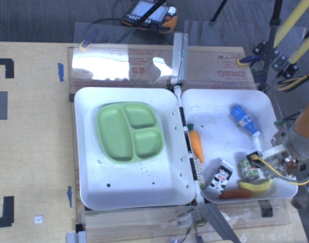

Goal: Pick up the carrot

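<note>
The carrot [196, 144] is orange with a small green top and lies along the left wall of the right bin [215, 103], its tip pointing toward the front. My gripper [279, 158] comes in at the right edge of that bin, low over its front right corner. It is well to the right of the carrot, with a bare strip of bin floor between them. Nothing shows between the carrot and the bin wall beside it.
A blue bottle [244, 118] lies at the back right of the right bin. A green-labelled can [250, 170], a banana [256, 187], a red stick-shaped item [236, 194] and a cow-patterned carton [221, 177] crowd the front. The left bin [86, 151] holds a green divided plate [129, 131].
</note>
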`<move>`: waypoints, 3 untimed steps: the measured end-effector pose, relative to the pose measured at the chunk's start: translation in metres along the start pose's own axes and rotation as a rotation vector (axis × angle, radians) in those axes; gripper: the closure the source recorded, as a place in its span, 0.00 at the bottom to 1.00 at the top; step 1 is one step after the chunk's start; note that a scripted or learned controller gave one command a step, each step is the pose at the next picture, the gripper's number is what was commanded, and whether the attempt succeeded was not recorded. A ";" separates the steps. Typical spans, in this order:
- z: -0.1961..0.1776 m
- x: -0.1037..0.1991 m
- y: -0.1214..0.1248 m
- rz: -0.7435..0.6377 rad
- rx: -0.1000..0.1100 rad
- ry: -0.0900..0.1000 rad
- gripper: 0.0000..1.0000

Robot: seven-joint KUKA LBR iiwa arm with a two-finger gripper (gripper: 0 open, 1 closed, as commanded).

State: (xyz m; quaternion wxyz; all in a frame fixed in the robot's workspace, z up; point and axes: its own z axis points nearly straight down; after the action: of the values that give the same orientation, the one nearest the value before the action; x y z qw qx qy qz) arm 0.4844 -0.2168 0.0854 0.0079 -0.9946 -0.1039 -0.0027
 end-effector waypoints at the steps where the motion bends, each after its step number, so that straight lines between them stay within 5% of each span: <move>1: 0.001 0.002 0.001 0.002 0.003 -0.005 1.00; 2: 0.000 0.000 -0.012 0.007 -0.015 -0.004 1.00; 3: -0.085 0.017 0.006 -0.002 -0.011 -0.013 1.00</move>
State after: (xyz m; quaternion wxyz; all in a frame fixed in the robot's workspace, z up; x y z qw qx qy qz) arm 0.5016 -0.2204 0.1700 0.0016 -0.9945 -0.1050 0.0033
